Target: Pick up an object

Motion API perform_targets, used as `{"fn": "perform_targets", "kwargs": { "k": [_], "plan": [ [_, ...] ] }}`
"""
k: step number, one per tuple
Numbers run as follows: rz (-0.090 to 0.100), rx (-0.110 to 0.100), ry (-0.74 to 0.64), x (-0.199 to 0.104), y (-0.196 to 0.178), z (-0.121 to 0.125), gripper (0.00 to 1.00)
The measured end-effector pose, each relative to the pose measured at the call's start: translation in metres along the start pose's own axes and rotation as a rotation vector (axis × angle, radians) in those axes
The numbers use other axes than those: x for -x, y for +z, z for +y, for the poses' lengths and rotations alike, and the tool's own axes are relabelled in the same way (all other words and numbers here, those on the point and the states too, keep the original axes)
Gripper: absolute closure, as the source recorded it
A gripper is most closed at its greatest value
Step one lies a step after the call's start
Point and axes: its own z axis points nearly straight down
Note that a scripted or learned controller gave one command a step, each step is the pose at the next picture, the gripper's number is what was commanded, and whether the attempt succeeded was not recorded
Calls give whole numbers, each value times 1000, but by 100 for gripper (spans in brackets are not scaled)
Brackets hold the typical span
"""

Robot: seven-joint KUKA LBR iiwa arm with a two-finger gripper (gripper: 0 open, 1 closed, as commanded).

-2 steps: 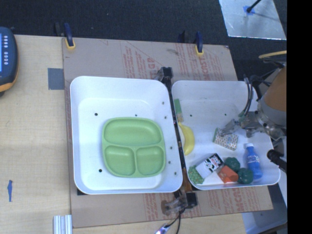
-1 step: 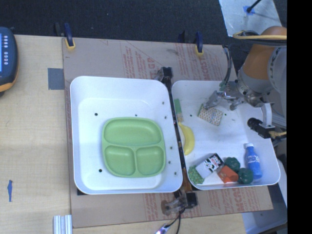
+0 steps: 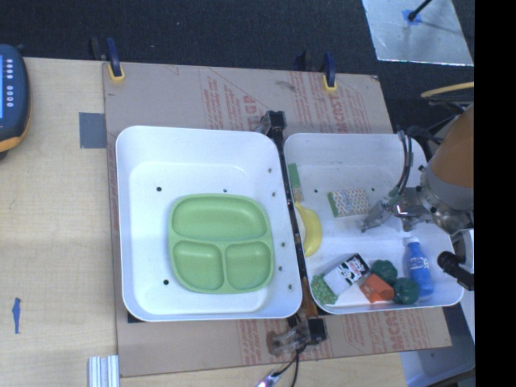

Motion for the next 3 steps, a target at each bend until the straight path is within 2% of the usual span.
{"fn": "perform_targets", "kwargs": {
  "k": [1, 2, 3],
  "plan": [
    [1, 3, -6, -89, 6, -35, 0],
    [-1, 10, -3, -55, 13, 21, 0],
    [1, 10, -3, -60, 12, 71, 0]
  ]
}}
